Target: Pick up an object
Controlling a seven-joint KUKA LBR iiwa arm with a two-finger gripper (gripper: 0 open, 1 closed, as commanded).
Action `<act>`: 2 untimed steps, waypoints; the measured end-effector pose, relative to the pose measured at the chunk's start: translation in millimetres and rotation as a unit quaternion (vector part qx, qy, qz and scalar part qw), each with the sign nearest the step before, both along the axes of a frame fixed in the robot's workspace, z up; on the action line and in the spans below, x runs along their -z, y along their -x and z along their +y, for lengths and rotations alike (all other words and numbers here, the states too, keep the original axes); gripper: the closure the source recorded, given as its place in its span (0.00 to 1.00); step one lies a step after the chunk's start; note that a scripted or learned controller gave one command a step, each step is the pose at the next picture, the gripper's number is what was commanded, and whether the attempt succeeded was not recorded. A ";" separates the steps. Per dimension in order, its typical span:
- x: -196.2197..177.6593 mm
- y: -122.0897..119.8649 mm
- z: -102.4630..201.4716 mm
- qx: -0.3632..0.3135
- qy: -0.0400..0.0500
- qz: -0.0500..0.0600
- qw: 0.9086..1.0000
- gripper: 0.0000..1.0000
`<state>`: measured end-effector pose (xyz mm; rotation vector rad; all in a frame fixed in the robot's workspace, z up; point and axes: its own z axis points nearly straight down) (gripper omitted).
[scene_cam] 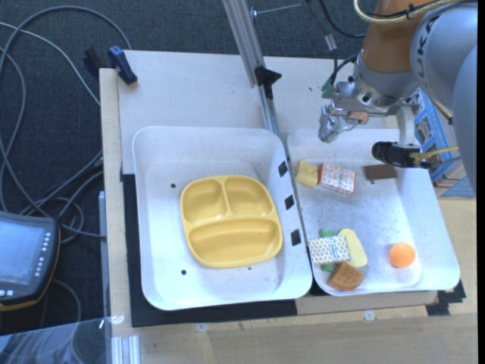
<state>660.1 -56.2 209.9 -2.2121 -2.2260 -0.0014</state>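
The right bin (424, 203) holds several small objects. A yellow block (307, 174) touches a red-and-white patterned box (337, 179) near the bin's far left. A flat brown piece (380, 173) lies to their right. At the near side sit a green patterned packet (327, 249), a pale yellow piece (354, 247), a brown wedge (345, 277) and an orange ball (402, 255). My gripper (330, 130) hangs over the bin's far left edge, above and behind the yellow block, with nothing seen in it.
The left bin (151, 226) carries a yellow divided plate (229, 220). A metal pole (246, 29) slants down to the seam between the bins. A black fitting (394, 154) juts out under the arm. Cables lie on the floor at left.
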 end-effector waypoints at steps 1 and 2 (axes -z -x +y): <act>-4.7 0.8 64.8 -0.001 0.000 -0.001 1.000 1.00; -20.1 -5.7 124.2 -0.001 0.000 -0.003 1.000 1.00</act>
